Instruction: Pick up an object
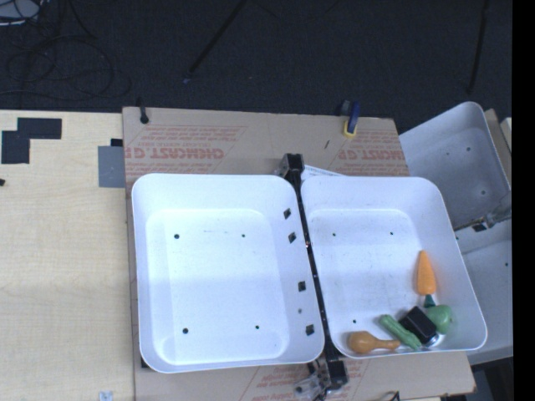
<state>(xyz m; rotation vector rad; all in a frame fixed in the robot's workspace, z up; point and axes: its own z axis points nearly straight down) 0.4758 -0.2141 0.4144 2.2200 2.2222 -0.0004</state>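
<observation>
In the near right corner of the right bin [376,184], we find the orange carrot [425,274], green toy [399,331], black block [418,325] and tan gourd [368,342] all lying unlifted, so the pick remains wholly outstanding.

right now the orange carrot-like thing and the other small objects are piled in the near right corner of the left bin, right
Not quite: the bin is wrong. The camera view shows the orange carrot-like thing and the other small objects in the near right corner of the right bin, not the left bin.
</observation>
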